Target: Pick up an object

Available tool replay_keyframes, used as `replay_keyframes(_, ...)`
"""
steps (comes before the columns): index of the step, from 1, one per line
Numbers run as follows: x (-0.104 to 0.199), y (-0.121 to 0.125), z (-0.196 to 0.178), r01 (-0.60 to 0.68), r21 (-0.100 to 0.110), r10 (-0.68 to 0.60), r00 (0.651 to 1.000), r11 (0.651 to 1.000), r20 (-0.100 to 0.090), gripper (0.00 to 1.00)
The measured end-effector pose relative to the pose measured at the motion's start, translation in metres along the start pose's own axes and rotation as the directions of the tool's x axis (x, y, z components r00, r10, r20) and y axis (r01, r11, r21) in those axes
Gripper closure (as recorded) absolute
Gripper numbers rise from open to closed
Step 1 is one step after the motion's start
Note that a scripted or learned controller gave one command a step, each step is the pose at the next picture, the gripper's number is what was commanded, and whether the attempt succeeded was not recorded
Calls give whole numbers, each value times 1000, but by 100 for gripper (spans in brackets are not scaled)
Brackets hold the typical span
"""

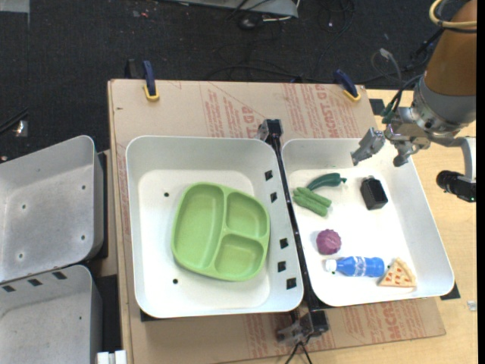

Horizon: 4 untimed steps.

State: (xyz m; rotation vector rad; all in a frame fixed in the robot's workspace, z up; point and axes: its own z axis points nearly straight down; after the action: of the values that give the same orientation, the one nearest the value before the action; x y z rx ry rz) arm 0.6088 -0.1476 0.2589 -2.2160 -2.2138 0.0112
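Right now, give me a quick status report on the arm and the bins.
Gripper open, holding nothing, over right bin's far edge. Nearest item, small black block, untouched in bin. Nothing blocking it.

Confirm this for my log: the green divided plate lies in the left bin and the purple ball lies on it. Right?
Not quite. The green divided plate does lie in the left bin, but the purple ball lies in the right bin, as the camera view shows.

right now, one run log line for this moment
pincer open above right bin's far edge | holding nothing | small black block nearest, untouched | pick not started
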Motion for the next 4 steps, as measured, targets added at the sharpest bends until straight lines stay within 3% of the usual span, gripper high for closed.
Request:
replay_keyframes(1,0,2,-7,2,-12,-2,1000,1000,2,0)
replay_keyframes(3,5,17,92,2,-9,-2,1000,1000,2,0)
replay_keyframes(4,12,8,144,1,-6,-1,1000,1000,0,0)
